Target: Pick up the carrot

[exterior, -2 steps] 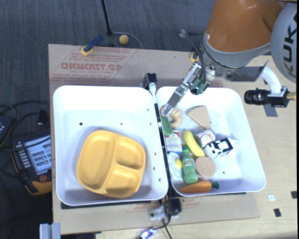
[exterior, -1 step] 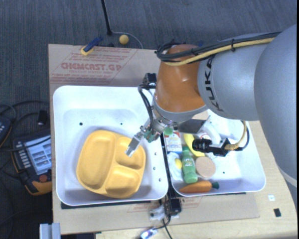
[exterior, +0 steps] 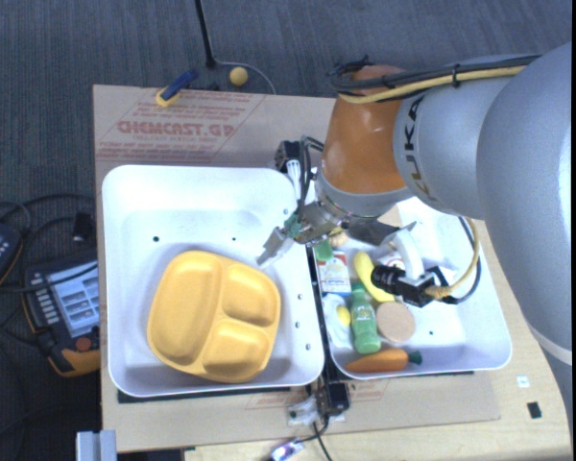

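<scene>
The gripper [exterior: 290, 236] hangs over the wall between the two white bins, low and tilted toward the left bin [exterior: 173, 200]. Its fingers are spread apart, with nothing between them. The carrot [exterior: 376, 360] lies well below and to the right of the gripper, flat against the front wall of the right bin [exterior: 480, 339], and nothing holds it. Just above the carrot stands a green bottle [exterior: 363, 320], with a yellow banana [exterior: 366, 271] and a round tan disc [exterior: 396, 323] close by. A yellow tray [exterior: 214, 315] sits in the left bin, below and left of the gripper. Both bins rest on the tabletop [exterior: 173, 128].
</scene>
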Robot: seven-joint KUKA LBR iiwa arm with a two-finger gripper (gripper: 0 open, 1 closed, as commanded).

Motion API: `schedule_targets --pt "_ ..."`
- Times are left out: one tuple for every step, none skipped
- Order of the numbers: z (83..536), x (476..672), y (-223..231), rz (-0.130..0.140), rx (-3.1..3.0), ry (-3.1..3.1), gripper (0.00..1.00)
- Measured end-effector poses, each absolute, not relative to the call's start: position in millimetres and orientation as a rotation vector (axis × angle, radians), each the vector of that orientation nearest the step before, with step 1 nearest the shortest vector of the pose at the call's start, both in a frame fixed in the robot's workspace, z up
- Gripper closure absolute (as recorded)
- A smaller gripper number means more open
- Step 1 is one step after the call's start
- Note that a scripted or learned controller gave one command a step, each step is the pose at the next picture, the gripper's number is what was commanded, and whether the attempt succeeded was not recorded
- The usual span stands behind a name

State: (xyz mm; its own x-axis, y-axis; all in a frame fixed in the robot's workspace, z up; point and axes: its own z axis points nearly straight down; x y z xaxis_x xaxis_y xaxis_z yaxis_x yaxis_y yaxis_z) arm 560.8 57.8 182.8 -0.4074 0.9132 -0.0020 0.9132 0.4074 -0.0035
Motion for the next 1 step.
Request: schedule_targets --pt "393.6 589.5 -22.1 -0.004 -1.539 -2.759 0.00"
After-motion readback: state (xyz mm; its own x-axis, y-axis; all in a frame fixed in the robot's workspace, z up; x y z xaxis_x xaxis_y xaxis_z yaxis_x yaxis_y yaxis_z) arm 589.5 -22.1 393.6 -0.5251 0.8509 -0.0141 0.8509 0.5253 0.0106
